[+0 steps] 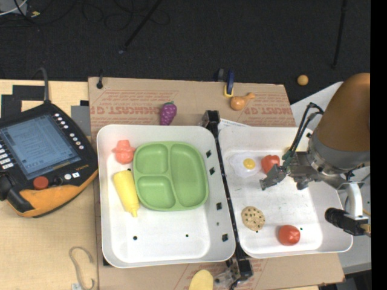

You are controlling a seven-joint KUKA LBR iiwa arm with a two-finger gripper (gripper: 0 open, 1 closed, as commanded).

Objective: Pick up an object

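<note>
red tomato (289,234) near right bin (314,246) front rim | cookie (253,218) beside | pincer (273,177) mid-bin, grip state unclear

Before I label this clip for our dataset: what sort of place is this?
Most likely a robot lab bench for pick-up trials: two white bins holding toy food, a robot arm reaching in, and a teach pendant alongside.

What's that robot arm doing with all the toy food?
The robot arm reaches in over the right bin, and its gripper hangs beside a red tomato and a fried egg. A cookie and another red toy lie nearer the front. The left bin holds a green plate, a yellow bottle and a pink toy. Nothing looks picked up yet.
</note>
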